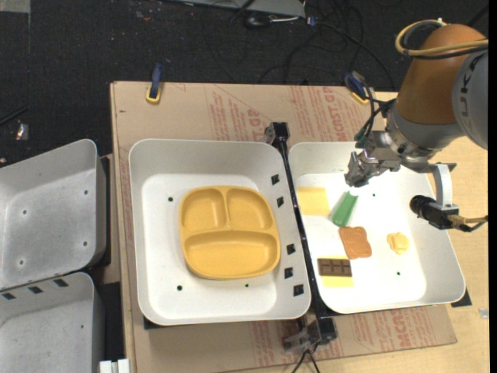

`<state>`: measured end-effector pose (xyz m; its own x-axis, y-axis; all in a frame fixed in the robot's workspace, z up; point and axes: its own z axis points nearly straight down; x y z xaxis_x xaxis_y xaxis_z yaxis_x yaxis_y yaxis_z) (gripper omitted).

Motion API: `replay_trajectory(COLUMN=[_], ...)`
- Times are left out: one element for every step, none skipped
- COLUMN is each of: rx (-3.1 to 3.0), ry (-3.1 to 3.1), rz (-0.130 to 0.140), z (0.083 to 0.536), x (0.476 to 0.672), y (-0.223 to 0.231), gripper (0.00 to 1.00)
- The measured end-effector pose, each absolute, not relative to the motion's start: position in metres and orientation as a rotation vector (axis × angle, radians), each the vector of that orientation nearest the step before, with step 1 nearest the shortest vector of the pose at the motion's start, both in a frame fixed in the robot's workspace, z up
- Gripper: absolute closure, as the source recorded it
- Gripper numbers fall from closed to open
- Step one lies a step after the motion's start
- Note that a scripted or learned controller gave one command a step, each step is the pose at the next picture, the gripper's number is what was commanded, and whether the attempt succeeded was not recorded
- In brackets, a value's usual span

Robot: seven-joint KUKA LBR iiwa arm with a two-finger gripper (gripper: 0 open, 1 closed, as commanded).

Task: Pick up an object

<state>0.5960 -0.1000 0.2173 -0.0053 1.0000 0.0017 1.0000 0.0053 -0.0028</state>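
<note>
Nothing lifted yet. Dark two-finger tool poised over right white bin, just above flat green plastic bar; grip state impossible to tell. Approach looks done; descent, grasp and lift apparently remaining.

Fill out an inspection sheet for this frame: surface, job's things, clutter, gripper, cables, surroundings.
Surface: brown bench board carrying a left white bin and a right white bin, side by side.
Job's things: in the right bin, a pale yellow slab, green block, orange-brown piece, small yellow piece and a dark chocolate piece on a yellow base.
Clutter: yellow divided tray in the left bin.
Gripper: gripper above the right bin's far side, just beyond the green block; nothing seen between its fingers.
Cables: dark cables on the floor beyond the bench.
Surroundings: dark floor; spare white bins at left.
</note>
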Motion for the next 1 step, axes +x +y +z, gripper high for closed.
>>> replay_trajectory(rx=[-2.212], ry=[-2.226], rz=[0.000], z=[0.2204], x=[0.5651], y=[-0.0550], gripper=[1.00])
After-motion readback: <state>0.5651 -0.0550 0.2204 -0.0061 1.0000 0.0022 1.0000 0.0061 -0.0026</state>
